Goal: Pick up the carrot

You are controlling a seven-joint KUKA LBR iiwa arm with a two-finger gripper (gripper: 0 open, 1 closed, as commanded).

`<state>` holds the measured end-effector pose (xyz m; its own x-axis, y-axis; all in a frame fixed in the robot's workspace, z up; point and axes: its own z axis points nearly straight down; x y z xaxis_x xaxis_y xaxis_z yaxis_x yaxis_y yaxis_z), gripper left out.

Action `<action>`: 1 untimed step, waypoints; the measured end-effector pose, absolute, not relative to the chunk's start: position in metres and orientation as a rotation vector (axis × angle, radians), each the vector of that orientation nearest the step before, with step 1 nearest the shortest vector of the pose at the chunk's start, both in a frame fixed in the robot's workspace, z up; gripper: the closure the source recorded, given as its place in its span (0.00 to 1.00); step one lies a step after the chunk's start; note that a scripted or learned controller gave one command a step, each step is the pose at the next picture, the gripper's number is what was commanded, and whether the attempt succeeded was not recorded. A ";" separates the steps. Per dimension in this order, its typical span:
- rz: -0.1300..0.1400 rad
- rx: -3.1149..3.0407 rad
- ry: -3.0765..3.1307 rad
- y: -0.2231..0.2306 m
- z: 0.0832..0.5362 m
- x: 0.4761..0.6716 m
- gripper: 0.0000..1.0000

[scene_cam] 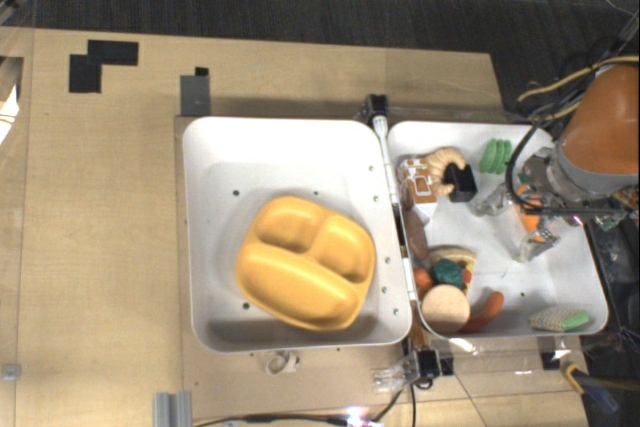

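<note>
Lying at the front edge of the right bin [590, 260], the carrot [489, 305] is being left untouched, down-left of the claw [536, 237]. Both bins are being borne by a wooden bench [100, 245] on dark carpet. Whether the claw is spread or closed cannot be told.

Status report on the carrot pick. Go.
Gripper low over right bin, fingers unclear. Carrot lying at bin's front, not held. Cream ball right beside carrot.
</note>
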<state>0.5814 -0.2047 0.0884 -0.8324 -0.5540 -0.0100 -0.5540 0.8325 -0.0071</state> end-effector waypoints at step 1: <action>-0.017 -0.912 2.980 -0.203 0.103 0.586 1.00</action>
<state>0.5864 -0.2033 0.1033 -0.8284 -0.5598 -0.0206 -0.5595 0.8287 -0.0174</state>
